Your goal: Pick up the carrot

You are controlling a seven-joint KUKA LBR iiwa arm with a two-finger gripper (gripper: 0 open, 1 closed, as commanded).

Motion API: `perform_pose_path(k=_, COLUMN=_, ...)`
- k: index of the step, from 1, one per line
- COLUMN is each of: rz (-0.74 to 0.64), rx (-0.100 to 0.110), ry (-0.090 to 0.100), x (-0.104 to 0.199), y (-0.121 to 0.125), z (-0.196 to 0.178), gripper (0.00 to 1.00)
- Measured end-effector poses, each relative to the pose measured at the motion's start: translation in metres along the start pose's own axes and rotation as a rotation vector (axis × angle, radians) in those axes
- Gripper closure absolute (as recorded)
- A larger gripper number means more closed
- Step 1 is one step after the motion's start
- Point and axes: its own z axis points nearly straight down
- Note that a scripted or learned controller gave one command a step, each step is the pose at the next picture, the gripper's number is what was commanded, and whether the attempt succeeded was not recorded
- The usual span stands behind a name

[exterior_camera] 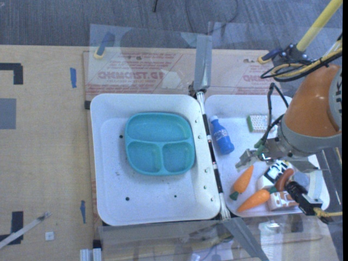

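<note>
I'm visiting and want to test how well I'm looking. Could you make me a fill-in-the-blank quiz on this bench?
1. The teal tray has ____ compartments.
2. The tray sits in the ____ bin.
3. The bottle in the right bin is ____ in colour.
4. The two carrots lie in the same bin as the ____.

Missing words: three; left; blue; bottle
</note>
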Motion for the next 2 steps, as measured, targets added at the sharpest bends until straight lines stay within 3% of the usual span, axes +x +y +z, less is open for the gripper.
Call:
perform_pose_path(k=1, rz=-0.099, rx=-0.011, ry=-0.001, x=-0.035, y=0.01, z=0.096, gripper=0.0)
perform_pose_path(k=2, rz=-0.093, rx=-0.015, ry=-0.002, x=-0.038, y=0.01, z=0.085, gripper=1.0)
